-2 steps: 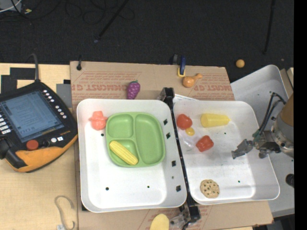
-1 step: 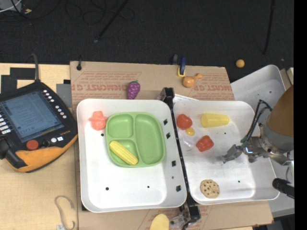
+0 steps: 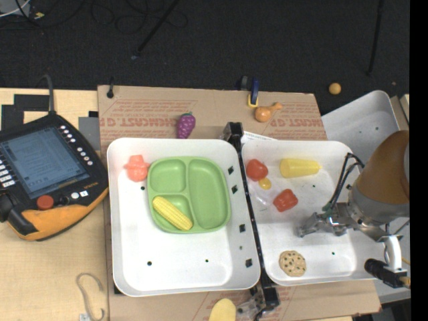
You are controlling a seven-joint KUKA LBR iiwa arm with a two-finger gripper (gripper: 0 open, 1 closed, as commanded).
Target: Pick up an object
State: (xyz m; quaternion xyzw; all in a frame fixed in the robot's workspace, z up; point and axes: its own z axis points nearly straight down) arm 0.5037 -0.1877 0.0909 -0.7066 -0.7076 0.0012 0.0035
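My gripper [image 3: 319, 227] hangs low over the right bin [image 3: 338, 267], near its right middle, on the grey arm with the orange band [image 3: 391, 172]. Its metal fingers [image 3: 305, 231] are spread open with nothing between them. A red pepper [image 3: 285, 200] lies just up and left of the gripper, and a cookie [image 3: 292, 263] lies below and left of it. Farther back in the same bin are a yellow piece [image 3: 299, 168], a red tomato [image 3: 257, 170] and a small yellow bit [image 3: 265, 184].
The left bin [image 3: 174, 266] holds a green divided plate [image 3: 207, 199] with a corn cob [image 3: 172, 212], and an orange toy [image 3: 136, 168] beside it. Purple grapes [image 3: 185, 124] and an orange toy [image 3: 265, 112] lie behind the bins. A teach pendant [image 3: 47, 172] sits far left.
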